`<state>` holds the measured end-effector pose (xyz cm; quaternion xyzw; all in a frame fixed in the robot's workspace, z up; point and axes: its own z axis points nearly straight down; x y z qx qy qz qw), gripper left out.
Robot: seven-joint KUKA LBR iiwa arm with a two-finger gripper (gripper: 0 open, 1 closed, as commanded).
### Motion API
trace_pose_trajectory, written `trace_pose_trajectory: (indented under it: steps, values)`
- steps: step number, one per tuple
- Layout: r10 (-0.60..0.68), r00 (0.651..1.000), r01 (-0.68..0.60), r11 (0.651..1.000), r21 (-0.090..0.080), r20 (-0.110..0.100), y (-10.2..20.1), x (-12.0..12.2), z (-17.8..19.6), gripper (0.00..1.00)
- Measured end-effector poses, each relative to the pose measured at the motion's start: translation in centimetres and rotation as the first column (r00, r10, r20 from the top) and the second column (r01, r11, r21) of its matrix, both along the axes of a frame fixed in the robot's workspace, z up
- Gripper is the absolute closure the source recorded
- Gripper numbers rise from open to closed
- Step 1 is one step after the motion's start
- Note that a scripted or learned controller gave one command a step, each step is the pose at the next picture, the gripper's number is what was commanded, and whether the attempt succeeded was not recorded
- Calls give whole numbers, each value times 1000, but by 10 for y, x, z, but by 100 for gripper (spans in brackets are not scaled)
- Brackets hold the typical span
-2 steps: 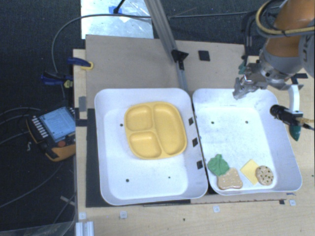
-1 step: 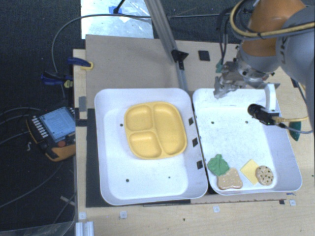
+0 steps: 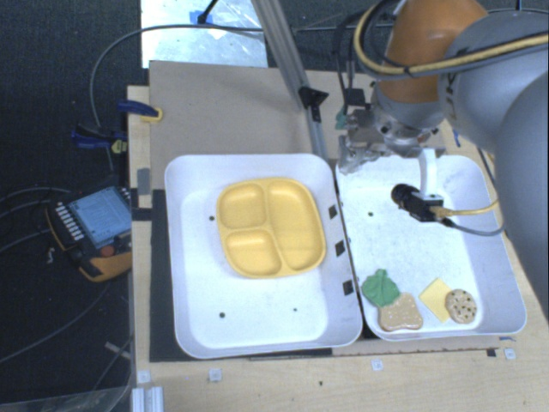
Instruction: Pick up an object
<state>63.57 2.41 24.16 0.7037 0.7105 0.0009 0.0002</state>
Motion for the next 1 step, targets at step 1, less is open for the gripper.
trace_pose_trajectory:
  steps: [1]
  values:
    - [1,1000,-1,1000,1,-1,56,-7,-16,100]
